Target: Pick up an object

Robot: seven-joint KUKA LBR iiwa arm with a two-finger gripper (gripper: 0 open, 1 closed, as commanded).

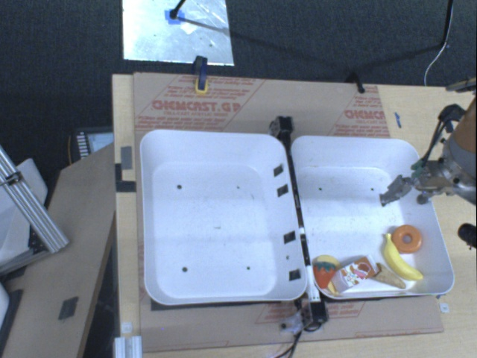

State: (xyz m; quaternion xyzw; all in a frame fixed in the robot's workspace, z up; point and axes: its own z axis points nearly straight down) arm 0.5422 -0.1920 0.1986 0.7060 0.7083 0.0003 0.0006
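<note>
Presently gripper (395,191) hovers above banana (401,259) (right bin (350,162)).

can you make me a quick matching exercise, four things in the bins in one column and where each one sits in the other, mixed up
Things:
1. banana
2. orange ring
3. red and white packet
4. pincer

Places:
A. above the right bin's far right side, over bare floor
B. lying in the right bin's near right corner
C. just behind the banana, touching its upper end
D. along the right bin's near wall, left of the banana

Pairs: 1-B, 2-C, 3-D, 4-A
</note>
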